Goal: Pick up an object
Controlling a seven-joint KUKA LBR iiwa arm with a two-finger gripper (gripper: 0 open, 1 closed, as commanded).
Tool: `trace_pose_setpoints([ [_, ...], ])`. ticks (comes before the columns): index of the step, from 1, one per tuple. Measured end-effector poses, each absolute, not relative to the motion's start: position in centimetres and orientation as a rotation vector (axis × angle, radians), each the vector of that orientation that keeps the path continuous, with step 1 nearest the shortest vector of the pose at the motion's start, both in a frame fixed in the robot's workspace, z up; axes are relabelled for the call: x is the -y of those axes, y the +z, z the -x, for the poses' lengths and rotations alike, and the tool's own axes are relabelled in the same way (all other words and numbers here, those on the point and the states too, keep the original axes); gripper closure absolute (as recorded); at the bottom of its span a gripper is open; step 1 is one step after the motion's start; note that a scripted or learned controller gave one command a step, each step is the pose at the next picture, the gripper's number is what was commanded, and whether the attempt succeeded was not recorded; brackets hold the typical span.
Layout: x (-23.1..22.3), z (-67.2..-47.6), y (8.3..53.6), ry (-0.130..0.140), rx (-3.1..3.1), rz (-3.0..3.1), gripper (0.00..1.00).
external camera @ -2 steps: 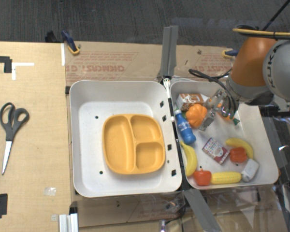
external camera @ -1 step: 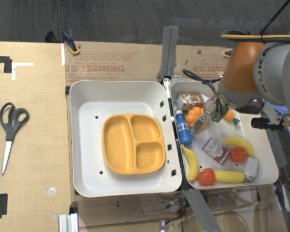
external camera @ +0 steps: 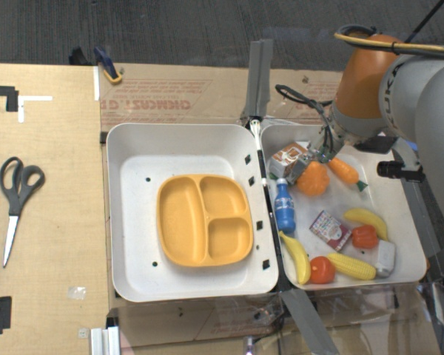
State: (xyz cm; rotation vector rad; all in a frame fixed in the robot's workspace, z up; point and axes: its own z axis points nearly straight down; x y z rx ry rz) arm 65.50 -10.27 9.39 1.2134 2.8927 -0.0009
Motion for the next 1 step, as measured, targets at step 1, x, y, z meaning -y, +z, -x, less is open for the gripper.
trace_pose_setpoints([
  [1,10.84,-65.74,10.7,-0.014,-2.876,-1.207,1.0],
])
